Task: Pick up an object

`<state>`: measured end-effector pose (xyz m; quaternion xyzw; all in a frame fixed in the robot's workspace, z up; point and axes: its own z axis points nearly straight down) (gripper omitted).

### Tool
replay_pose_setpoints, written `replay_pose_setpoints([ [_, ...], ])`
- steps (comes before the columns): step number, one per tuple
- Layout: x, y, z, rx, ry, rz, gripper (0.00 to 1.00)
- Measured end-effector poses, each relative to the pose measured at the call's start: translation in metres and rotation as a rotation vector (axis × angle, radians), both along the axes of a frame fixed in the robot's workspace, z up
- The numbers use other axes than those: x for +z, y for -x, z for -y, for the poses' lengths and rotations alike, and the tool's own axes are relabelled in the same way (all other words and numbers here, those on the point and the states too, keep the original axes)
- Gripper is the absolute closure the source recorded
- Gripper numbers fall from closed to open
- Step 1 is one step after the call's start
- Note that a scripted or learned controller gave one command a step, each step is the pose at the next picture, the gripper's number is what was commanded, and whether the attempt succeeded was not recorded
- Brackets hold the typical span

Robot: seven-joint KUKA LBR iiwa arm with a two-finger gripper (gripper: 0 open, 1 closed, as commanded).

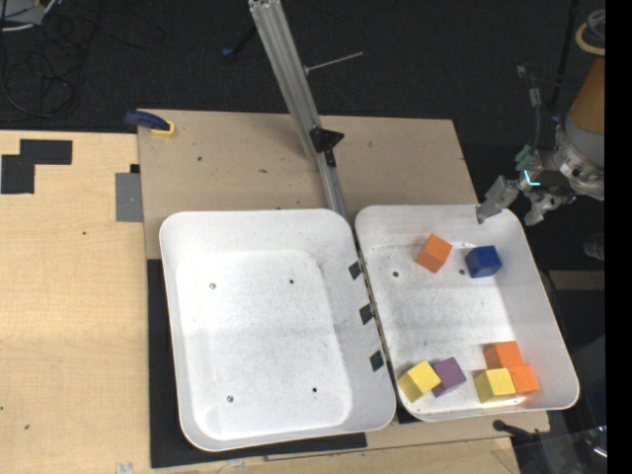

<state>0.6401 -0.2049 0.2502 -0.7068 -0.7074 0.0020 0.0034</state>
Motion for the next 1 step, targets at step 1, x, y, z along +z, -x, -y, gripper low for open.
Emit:
replay_pose_setpoints([
  [1, 0.0032, -0.001, -0.0007, 0.005, 0.002, 0.004, 0.0],
])
